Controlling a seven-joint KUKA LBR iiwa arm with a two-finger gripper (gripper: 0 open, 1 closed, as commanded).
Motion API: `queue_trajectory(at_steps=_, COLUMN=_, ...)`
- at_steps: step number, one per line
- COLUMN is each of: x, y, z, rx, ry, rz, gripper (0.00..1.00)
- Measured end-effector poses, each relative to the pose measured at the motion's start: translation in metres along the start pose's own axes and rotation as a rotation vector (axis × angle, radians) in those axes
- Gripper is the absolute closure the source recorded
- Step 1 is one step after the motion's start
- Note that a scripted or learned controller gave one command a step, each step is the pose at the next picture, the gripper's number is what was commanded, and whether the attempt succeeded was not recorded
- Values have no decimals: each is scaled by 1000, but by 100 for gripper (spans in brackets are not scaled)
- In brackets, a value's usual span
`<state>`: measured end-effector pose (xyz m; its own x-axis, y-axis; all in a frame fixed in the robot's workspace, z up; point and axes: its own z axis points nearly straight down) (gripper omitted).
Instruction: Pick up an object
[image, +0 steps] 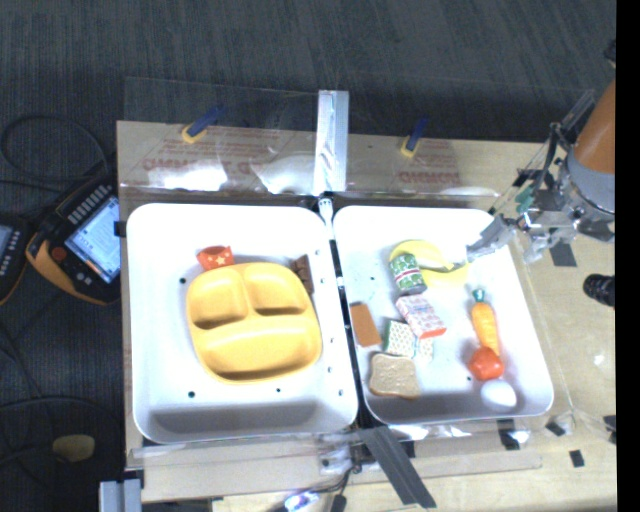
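The right bin (520, 300) holds several small things: a yellow banana (425, 254), a green can (406, 272), a red and white carton (421, 316), a green and white carton (400, 340), a brown cracker (365, 325), a bread slice (393, 376), a carrot (484, 325), a tomato (487, 363) and a white egg (498, 394). My gripper (487, 241) hangs over the bin's upper right corner, just right of the banana, with nothing seen in it.
The left bin (160, 390) carries a yellow divided plate (255, 320), a red piece (215, 257) at its upper left and a brown piece (302, 272) at its upper right. A handheld controller (85, 240) lies left of the bench.
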<state>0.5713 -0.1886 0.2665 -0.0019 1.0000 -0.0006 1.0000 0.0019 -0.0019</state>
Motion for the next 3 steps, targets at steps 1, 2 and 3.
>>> queue_trajectory(at_steps=1, x=43, y=45, z=97, rx=1, ry=0, rz=-61, gripper=0)
queue_trajectory(at_steps=2, x=55, y=81, z=165, rx=-7, ry=-7, rz=-211, gripper=0)
queue_trajectory(at_steps=3, x=52, y=54, z=178, rx=-11, ry=-5, rz=-153, gripper=0)
